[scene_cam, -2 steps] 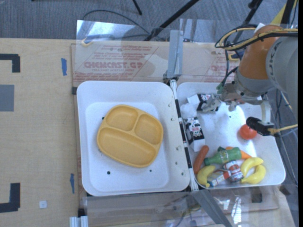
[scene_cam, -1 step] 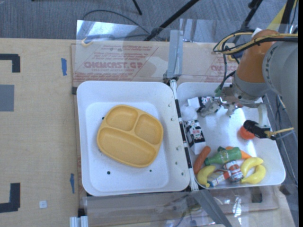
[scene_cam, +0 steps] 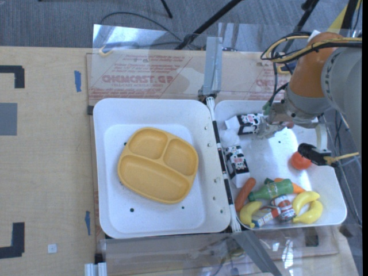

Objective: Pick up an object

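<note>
The right bin (scene_cam: 322,180) holds the loose items. A black-and-white carton (scene_cam: 247,123) lies at its back left, and a second one (scene_cam: 236,160) rests against the left wall. My gripper (scene_cam: 269,125) hangs low over the back of this bin, just right of the first carton and close to it. Nothing can be made out in its grasp. An orange-red tomato (scene_cam: 299,160) sits to the right. At the front lie a carrot (scene_cam: 244,192), a green bottle (scene_cam: 276,189), a small red-capped bottle (scene_cam: 275,213) and two bananas (scene_cam: 307,207).
The left bin (scene_cam: 106,154) carries a yellow divided plate (scene_cam: 158,164). A raised divider (scene_cam: 219,154) runs between the bins. The grey arm with its orange band (scene_cam: 313,73) comes in over the right bin's back right corner, with cables beside it.
</note>
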`<state>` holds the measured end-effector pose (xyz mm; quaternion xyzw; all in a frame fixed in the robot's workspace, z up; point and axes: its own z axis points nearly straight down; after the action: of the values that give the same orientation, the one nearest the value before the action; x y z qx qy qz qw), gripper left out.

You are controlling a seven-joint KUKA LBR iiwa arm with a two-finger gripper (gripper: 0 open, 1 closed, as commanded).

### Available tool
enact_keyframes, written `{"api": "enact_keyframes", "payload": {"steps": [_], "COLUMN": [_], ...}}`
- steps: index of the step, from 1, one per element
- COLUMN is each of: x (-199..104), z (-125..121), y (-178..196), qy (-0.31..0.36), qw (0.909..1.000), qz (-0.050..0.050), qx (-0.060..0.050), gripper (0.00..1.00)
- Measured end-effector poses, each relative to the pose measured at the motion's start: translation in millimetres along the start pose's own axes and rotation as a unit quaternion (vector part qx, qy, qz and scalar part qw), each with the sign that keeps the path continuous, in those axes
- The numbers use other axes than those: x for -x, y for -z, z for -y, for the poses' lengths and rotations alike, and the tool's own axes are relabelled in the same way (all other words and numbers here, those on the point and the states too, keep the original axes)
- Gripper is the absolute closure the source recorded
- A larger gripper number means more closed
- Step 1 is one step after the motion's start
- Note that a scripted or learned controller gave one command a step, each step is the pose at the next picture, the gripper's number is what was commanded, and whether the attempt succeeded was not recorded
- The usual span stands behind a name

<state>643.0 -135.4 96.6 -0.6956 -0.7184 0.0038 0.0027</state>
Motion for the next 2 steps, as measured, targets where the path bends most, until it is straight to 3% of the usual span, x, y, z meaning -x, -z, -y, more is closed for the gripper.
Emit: {"api": "enact_keyframes", "payload": {"steps": [1,2], "x": [0,30], "z": [0,-1], "y": [0,-13], "qy": [0.000,-0.071], "qw": [1.0000,0.9974], "qz": [0.000,-0.008], "qx": [0.000,-0.013], "gripper": [0.00,0.00]}}
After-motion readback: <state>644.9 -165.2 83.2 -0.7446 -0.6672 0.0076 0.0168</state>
